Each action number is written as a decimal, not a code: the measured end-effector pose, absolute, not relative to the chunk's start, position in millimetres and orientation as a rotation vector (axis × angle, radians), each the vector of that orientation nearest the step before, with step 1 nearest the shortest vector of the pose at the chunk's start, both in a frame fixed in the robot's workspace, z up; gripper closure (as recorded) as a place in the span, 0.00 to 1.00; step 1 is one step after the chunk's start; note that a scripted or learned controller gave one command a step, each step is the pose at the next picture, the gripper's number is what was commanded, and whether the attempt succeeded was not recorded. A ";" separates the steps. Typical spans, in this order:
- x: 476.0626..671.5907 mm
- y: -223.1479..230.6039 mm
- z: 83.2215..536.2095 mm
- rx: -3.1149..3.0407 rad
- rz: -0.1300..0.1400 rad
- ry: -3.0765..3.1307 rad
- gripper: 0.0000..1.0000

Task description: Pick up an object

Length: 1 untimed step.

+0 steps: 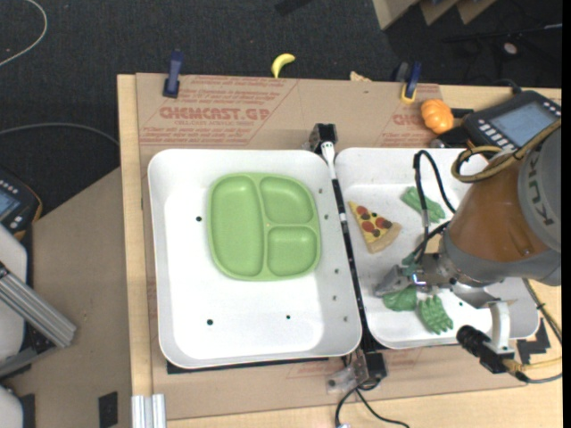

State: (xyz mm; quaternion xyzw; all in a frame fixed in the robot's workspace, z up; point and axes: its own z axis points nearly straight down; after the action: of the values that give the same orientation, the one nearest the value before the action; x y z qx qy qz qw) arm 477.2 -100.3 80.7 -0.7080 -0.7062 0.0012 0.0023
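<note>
Left bin (178, 266): open floor around the green divided plate (264, 226). Right bin (379, 328): pizza slice (373, 226) and green toys (434, 314) crowd its 9-to-6 o'clock side.

This is a robotics lab or test cell, not a home. A plywood bench (134, 239) stands on dark carpet (134, 25), its top covered by a brown sheet printed "CHEMCAST" (214, 112) held down by blue clamps (172, 75). Two white bins (178, 319) sit side by side in a fixed rig. A teach pendant with a screen (517, 123) rests at the right, loose cables (22, 25) trail over the floor, and aluminium framing (36, 315) shows at the left.
</note>
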 end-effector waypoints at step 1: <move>479.4 -100.2 95.0 -2.225 -0.002 -2.221 1.00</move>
State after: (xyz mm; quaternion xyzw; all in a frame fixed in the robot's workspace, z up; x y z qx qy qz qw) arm 479.4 -100.2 95.0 -0.7077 -0.7065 -0.0006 -0.0011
